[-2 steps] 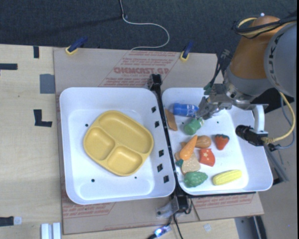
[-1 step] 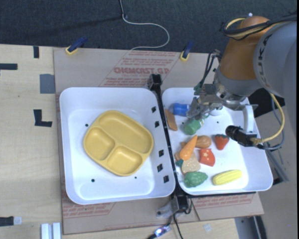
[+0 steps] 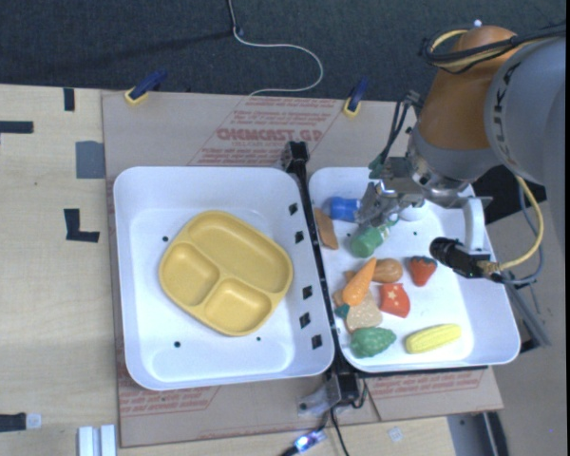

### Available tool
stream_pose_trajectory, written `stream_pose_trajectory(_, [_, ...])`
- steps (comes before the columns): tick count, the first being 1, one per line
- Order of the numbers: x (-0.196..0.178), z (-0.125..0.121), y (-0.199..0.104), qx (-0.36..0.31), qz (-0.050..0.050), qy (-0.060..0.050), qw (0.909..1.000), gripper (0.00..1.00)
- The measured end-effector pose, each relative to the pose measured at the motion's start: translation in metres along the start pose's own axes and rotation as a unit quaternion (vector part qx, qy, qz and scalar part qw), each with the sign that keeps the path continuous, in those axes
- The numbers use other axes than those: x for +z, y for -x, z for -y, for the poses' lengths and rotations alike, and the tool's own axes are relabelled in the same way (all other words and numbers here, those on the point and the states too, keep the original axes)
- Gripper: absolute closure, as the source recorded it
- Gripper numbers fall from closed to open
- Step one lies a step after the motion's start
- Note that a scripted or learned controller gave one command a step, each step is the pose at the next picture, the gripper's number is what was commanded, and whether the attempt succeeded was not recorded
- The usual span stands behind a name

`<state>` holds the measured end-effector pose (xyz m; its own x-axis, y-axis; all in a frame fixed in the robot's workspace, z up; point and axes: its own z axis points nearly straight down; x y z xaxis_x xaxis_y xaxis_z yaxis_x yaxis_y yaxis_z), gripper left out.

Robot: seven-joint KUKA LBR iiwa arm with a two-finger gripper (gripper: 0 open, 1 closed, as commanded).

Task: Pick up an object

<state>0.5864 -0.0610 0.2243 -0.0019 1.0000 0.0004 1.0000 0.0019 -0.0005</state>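
The right bin (image 3: 489, 326) holds several toy foods. Among them are a green piece (image 3: 366, 243), a blue piece (image 3: 343, 207), an orange carrot (image 3: 359, 281), a red strawberry (image 3: 421, 271) and a yellow corn cob (image 3: 431, 337). My gripper (image 3: 378, 218) hangs low over the bin's upper left part, directly above the green piece and just right of the blue one. The green piece lies right at the gripper's tip; contact is unclear from this angle.
A yellow divided plate (image 3: 226, 272) lies in the left bin (image 3: 138, 207). More toys crowd the right bin's left side: a brown piece (image 3: 326, 232), a tan piece (image 3: 388, 271), a red pepper (image 3: 394, 299) and a green vegetable (image 3: 371, 340). A black part (image 3: 453, 255) of the arm hangs over the bin's right side.
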Motion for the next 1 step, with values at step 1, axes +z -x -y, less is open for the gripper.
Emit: stream_pose_trajectory(1, [0.0094, -0.0100, 0.0117, 0.001, 0.001, -0.001, 1.0000, 1.00])
